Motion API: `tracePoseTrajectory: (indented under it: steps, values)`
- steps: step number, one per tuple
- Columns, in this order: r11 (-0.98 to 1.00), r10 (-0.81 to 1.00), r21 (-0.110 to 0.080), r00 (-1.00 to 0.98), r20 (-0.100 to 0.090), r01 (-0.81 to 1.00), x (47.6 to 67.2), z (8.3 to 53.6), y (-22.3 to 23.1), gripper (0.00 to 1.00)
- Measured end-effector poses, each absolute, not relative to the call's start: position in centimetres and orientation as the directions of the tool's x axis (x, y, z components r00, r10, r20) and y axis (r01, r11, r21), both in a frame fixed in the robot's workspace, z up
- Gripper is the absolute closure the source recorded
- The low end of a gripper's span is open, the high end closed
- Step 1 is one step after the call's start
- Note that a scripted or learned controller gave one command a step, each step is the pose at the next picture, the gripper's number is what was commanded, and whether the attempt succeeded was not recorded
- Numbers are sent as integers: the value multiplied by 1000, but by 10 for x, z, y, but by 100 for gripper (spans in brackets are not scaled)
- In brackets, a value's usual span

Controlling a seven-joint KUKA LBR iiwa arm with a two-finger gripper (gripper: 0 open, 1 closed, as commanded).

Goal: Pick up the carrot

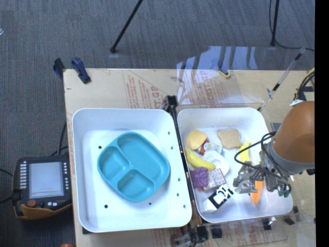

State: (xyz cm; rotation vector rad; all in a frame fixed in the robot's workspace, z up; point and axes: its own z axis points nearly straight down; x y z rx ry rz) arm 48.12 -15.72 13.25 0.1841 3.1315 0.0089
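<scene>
Now the arm (295, 138) leans in from the right, orange band bright above the wrist, and its gripper (255, 183) is down inside the right bin (257, 116). Right at the fingers sits the carrot (256, 193), a small orange piece standing out against the white floor near the bin's right-hand front corner. The metal fingers crowd the carrot's upper end, and the orange shows just below and between them, but the wrist hardware clutters the spot; whether they are spread or pinched on it cannot be told.

Over to the left of the gripper, the rest of the bin is busy. A yellow banana (198, 160) lies along the left side, with a round yellow fruit (196, 138) just behind it. A slice of toast (229, 137) rests toward the back wall. A purple bunch of grapes (200, 178) sits at the front left, touching a small printed packet (216, 178). A black-and-white tag (221, 197) lies by the front edge, near the gripper.

Meanwhile the left bin (82, 138) carries a blue divided plate (133, 165), three compartments, turned at an angle.

Off the bench to the left, a handheld control pendant (43, 181) rests on the carpet, and two clamps (72, 69) grip the bench's far left corner.
</scene>
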Motion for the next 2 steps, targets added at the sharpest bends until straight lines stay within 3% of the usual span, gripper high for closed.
tracePoseTrajectory:
  steps: [1,2]
  values:
    - [998,69,4,-998,-5,69,493,189,-72,100]
    - [1000,-22,0,-1000,2,-22,475,165,-172,100]
